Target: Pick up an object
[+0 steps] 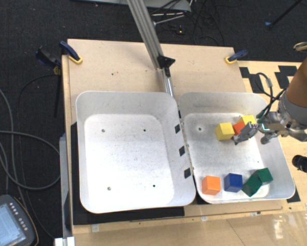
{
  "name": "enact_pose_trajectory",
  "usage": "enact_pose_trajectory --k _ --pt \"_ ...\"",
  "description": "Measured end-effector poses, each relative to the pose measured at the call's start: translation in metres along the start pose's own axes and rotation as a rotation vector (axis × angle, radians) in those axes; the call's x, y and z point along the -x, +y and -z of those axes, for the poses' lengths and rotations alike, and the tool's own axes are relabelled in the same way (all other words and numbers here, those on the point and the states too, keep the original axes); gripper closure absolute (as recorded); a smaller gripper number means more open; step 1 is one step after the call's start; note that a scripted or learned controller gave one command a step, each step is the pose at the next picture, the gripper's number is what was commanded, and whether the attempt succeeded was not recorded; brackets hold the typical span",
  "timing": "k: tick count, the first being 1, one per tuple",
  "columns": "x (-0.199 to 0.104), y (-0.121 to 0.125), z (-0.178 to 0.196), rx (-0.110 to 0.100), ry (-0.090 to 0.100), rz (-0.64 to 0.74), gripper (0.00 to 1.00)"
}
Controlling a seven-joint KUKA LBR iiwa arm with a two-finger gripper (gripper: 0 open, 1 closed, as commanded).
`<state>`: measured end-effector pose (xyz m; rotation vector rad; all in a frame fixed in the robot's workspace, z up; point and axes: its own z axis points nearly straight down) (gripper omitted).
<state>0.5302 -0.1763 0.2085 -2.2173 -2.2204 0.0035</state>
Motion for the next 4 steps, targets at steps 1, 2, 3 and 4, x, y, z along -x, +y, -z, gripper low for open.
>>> enact_pose_trajectory --k 1,2,3,4 --pt "0.0 0.001 0.002 0.004 -0.001 -0.001 0.0" --pt "0.008 -0.001 -0.058 -0.002 0.0 -0.003 0.0" --pt "0.007 -0.002 -0.112 -0.001 0.0 -0.002 0.0" --pt "0.007 0.0 -0.098 0.006 -0.002 -0.002 1.0"
